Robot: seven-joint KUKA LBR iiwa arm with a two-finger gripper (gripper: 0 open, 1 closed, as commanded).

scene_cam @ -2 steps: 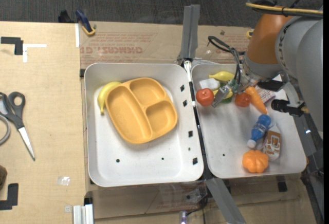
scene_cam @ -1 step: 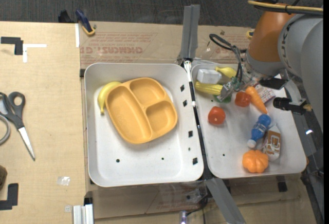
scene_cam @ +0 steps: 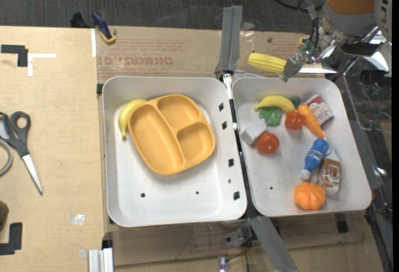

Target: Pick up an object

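My gripper [scene_cam: 290, 68] hangs over the back rim of the right bin [scene_cam: 352, 140], reaching in from the upper right. A yellow corn cob [scene_cam: 267, 63] sticks out to the left from between its fingers, gripped at its right end and lifted off the bin floor. Below it in the right bin lie a banana [scene_cam: 275, 102], a green pepper [scene_cam: 270, 115], two tomatoes [scene_cam: 268, 143], a carrot [scene_cam: 310, 120], a blue bottle [scene_cam: 315, 157], an orange pumpkin [scene_cam: 310, 196] and two small packets [scene_cam: 330, 175].
The left bin [scene_cam: 168, 202] holds a yellow divided plate [scene_cam: 171, 132] with a second banana [scene_cam: 128, 115] tucked against its left side. Scissors [scene_cam: 22, 146] lie on the wooden bench at far left. A blue clamp [scene_cam: 103, 27] sits behind the left bin.
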